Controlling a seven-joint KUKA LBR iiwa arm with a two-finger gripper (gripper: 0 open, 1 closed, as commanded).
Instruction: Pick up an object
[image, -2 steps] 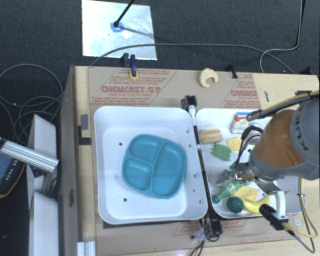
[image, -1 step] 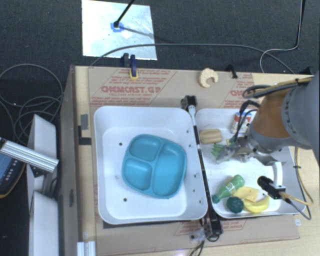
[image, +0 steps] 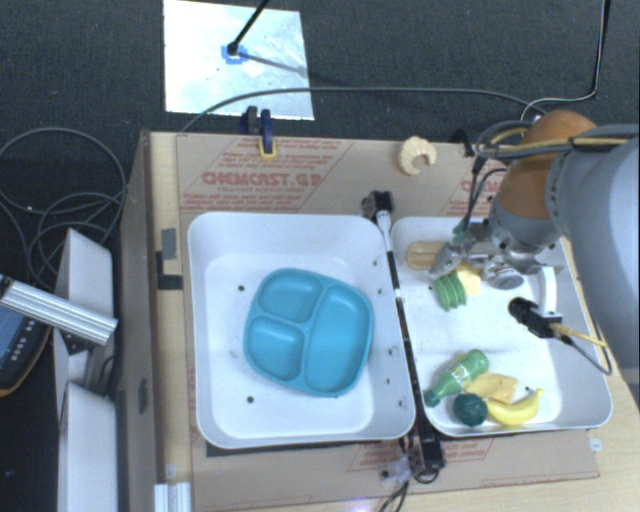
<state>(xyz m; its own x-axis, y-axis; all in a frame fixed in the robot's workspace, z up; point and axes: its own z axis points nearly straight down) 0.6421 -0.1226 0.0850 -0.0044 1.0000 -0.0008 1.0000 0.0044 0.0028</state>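
Gripper (image: 463, 263): down low in the right bin (image: 585, 405), at the bin's far left part. The view is too blurry to show if it is spread or squeezed.
Green toy (image: 450, 291): ribbed and round, just in front of the gripper, a bit to the view's left. It may be touching the gripper, but I am not sure, and I cannot say it is held.
Tan toy (image: 423, 256): lies flat just left of the gripper.
Arm (image: 600, 215): grey and fat, it comes in from the right of the gripper and tips down toward it.
Orange band (image: 560, 128): behind the gripper, up and to the right.
Bottle (image: 457, 373): green, well in front of the gripper.
Banana (image: 520, 407): further in front of the gripper, past the bottle.
Ball (image: 470, 409): dark green, just left of the banana, far from the gripper.
Plate (image: 307, 331): blue, well left of the gripper, in the left bin (image: 215, 250).
Bun (image: 418, 154): pale, on the bench behind the gripper, outside both bins.
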